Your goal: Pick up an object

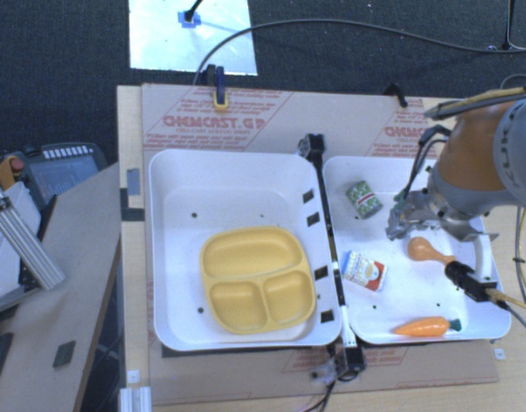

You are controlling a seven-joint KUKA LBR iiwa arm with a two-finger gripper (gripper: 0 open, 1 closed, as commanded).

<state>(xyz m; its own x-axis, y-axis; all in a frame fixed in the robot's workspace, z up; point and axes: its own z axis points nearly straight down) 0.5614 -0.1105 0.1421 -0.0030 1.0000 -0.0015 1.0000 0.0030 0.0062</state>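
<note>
1. Camera view, what is hard to see: the gripper [398, 224] hangs over the right bin [378, 329], but its fingers blur into the dark wrist hardware, so whether it is released or clenched cannot be told, and nothing can be made out between them. The arm [486, 157] is cut off at the picture's right edge and covers the bin's far right corner.
2. Things near the gripper: a small green can [363, 197] lies just to its upper left, apart from it. An orange pear-shaped toy [427, 250] lies just to its lower right, close to the wrist. A white carton with red and blue print [364, 271] sits below and to the left. A toy carrot [426, 325] lies well below, near the bin's front wall.
3. Open room: bare white floor shows between the carton, the carrot and the pear-shaped toy.
4. Far to the gripper's left, the left bin [177, 230] bears a yellow divided plate [256, 279], with bare floor behind it.
</note>
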